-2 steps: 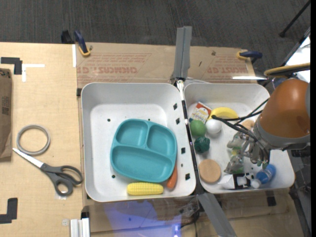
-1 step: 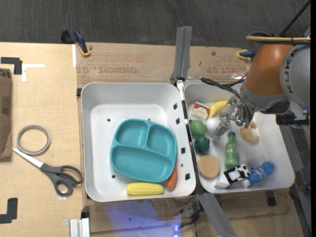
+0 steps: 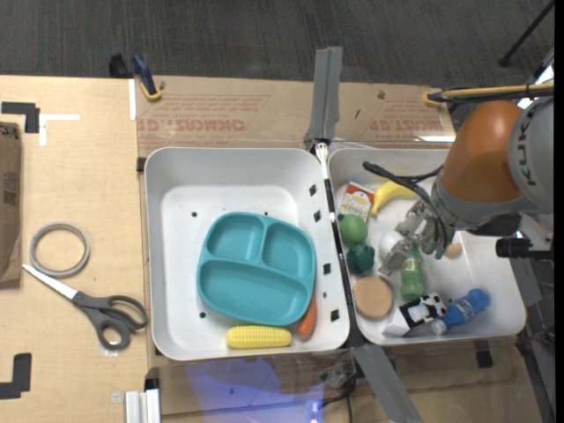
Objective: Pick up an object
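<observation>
Camera view: green bottle [image 3: 412, 278] just beneath tool [image 3: 407, 247].

Open white floor rings the teal divided plate [image 3: 257, 269] in the left bin [image 3: 159, 236], widest along the upper and left sides; a corn cob [image 3: 259, 336] and a carrot [image 3: 307, 321] crowd the lower edge. The right bin [image 3: 493, 324] is packed: banana [image 3: 389, 194], carton [image 3: 356, 203], green ball [image 3: 352, 228], dark green toy [image 3: 360, 258], round tan disc [image 3: 374, 298], green bottle [image 3: 412, 276] and blue bottle [image 3: 460, 310] lie close together. The arm [image 3: 480, 166] covers its upper right. Bare floor shows right of centre.
</observation>
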Available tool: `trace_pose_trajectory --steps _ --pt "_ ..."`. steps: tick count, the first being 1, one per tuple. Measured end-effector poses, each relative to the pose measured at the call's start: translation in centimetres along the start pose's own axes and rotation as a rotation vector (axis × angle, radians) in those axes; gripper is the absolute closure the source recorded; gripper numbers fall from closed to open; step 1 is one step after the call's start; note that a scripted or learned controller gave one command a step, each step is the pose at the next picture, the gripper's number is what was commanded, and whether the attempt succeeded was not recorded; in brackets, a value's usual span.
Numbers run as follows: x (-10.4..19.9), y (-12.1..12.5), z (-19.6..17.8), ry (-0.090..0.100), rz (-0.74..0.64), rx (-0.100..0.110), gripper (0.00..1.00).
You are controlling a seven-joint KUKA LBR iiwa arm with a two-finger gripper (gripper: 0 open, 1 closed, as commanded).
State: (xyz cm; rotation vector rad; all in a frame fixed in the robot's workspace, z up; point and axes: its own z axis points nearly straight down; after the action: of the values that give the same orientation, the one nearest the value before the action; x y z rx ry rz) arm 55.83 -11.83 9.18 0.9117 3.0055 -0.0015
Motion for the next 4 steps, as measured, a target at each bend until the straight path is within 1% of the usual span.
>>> trace_pose_trajectory --steps 1,2,3,4 --pt "-0.1 0.1 -0.9 -0.002 -0.002 0.000 1.00" --pt "2.6 7.2 -11.1 -0.002 -0.013 -0.002 1.00" --pt "2.0 15.0 -18.4 -0.002 0.067 -0.001 1.00" --pt "-3.1 6.4 -25.1 -0.003 -0.160 -0.001 1.00"
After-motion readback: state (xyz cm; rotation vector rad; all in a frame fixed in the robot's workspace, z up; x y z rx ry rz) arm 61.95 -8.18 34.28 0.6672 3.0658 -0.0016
